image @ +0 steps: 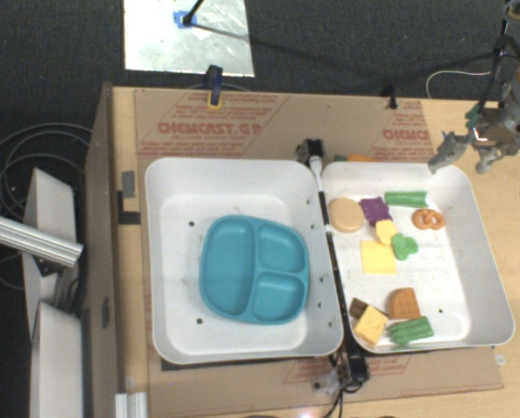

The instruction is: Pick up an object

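Note:
My gripper [464, 156] hangs open over the far right corner of the right bin [482, 233], with nothing between its fingers. Toy food pieces lie in that bin: a tan round cookie [346, 215], a purple piece [374, 208], a green bean pod [405, 198], a pretzel [428, 219], a small yellow piece [387, 231], a green sprig [405, 246] and a yellow cheese square [378, 257]. Near the front edge sit a brown waffle [404, 303], a dark brown chunk [358, 307], a yellow block [370, 326] and another green piece [411, 329].
The left bin [172, 233] holds a teal divided plate [253, 268]. A black clamp [313, 152] sits at the far end of the wall between the bins. Cables run over the bench behind my gripper. Cardboard lies under both bins.

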`<act>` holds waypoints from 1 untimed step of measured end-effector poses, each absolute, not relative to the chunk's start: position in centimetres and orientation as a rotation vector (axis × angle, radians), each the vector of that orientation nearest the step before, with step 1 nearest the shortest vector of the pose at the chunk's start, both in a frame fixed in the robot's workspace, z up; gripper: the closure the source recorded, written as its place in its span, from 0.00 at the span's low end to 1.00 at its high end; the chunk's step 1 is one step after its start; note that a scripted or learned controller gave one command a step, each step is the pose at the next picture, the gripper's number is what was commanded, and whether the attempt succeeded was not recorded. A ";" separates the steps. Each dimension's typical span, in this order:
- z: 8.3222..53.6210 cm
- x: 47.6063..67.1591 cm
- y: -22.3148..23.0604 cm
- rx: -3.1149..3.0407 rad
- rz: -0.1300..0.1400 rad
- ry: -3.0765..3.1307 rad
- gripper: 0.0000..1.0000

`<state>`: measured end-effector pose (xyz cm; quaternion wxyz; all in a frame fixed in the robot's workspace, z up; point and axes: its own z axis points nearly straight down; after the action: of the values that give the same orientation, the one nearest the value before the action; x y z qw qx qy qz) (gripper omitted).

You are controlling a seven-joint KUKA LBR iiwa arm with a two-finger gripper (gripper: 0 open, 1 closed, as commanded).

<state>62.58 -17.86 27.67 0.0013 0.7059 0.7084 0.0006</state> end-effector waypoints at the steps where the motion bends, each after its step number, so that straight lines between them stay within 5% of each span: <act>1: 21.6 65.7 -10.5 2.210 0.003 2.236 0.00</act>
<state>65.73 -10.51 21.62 -0.0012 0.7030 0.7112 0.0009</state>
